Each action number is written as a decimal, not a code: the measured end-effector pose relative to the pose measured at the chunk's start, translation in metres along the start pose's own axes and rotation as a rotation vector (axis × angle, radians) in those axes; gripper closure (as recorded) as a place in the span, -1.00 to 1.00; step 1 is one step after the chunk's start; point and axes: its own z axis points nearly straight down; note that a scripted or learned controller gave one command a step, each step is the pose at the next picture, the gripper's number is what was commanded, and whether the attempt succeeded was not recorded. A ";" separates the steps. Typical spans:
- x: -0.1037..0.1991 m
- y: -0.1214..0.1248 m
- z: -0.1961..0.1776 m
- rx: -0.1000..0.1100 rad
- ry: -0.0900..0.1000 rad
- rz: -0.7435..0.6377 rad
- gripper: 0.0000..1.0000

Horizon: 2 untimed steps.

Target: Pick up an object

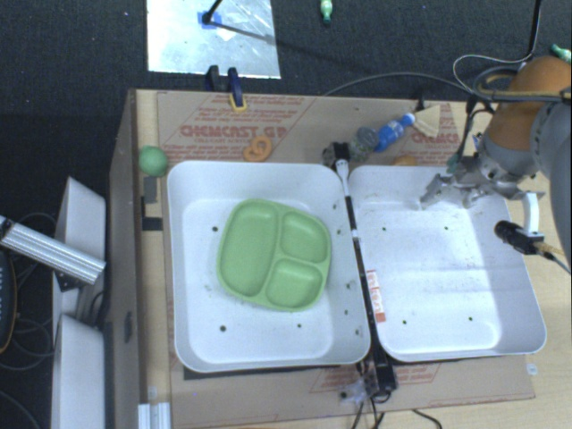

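Note:
A light green divided plate lies flat in the middle of the left white bin. My gripper hangs over the far right part of the right white bin, just inside its back rim and well away from the plate. Its two grey fingers are splayed open, and nothing sits between them. Behind the gripper, the grey arm with its orange band comes in from the upper right.
Outside the bins, on the cardboard behind them, lie a green ball, an orange ring-shaped piece and a blue bottle. A black cabled part overhangs the right bin's right side. A metal rail sticks out at left.

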 end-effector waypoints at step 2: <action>0.000 0.000 0.000 0.000 -0.001 0.000 -1.00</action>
